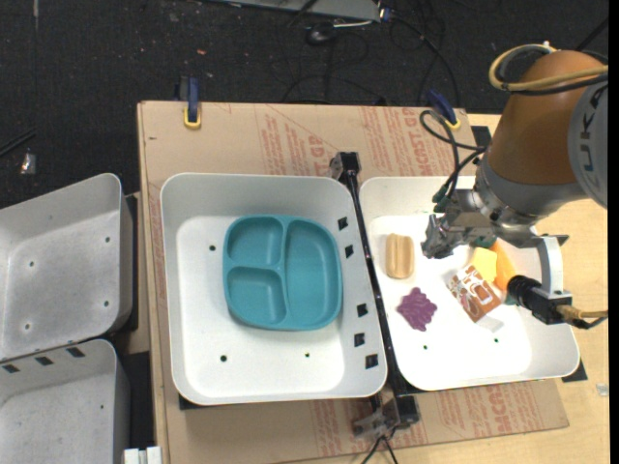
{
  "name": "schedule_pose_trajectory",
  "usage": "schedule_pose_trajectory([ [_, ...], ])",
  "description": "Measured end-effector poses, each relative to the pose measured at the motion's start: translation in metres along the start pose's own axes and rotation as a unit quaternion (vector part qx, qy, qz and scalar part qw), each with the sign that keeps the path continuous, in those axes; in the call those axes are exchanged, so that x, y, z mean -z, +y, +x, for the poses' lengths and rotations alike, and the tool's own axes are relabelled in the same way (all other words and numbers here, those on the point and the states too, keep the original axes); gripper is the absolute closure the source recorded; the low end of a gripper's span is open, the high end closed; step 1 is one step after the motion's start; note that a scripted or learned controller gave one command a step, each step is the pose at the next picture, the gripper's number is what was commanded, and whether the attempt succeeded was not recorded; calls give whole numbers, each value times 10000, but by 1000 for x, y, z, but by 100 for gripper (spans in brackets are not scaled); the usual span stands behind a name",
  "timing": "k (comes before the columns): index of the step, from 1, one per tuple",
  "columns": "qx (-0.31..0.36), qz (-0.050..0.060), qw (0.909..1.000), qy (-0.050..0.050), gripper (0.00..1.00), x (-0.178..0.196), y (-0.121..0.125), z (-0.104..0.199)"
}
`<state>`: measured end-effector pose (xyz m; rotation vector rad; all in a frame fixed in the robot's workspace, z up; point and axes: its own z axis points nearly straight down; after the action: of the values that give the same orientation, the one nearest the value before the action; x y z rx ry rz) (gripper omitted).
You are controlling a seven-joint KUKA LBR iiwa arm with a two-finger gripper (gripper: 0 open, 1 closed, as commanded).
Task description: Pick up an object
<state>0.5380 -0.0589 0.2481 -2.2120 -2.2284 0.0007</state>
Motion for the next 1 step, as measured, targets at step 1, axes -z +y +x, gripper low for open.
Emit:
schedule_pose_trajectory([
  [1, 3, -12, 10000, -2, 100, 6, 8, 54],
])
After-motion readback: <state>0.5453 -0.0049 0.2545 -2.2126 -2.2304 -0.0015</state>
